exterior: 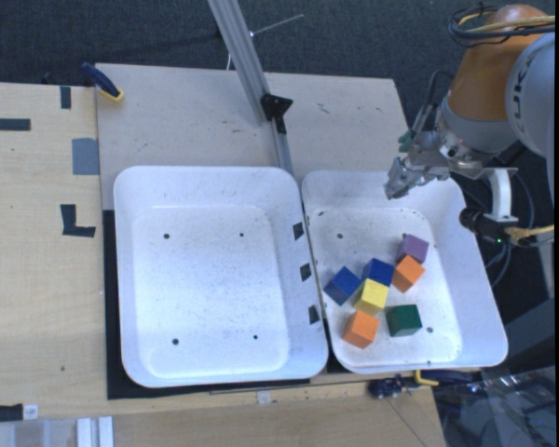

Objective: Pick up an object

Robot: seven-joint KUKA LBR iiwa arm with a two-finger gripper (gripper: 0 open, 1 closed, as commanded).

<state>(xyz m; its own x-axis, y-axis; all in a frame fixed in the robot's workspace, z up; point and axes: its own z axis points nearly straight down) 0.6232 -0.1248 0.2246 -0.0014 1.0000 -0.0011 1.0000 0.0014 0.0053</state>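
Jaws [398, 182], whose spread cannot be told, are poised above the right bin's [447, 347] far rim, so a descent should be aimed at the outlying green block [403, 319], clear of neighbouring blocks.

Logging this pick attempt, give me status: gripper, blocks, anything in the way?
Gripper over right bin's far rim, nothing seen in it. Blocks clustered in that bin, untouched. Nothing between gripper and cluster.
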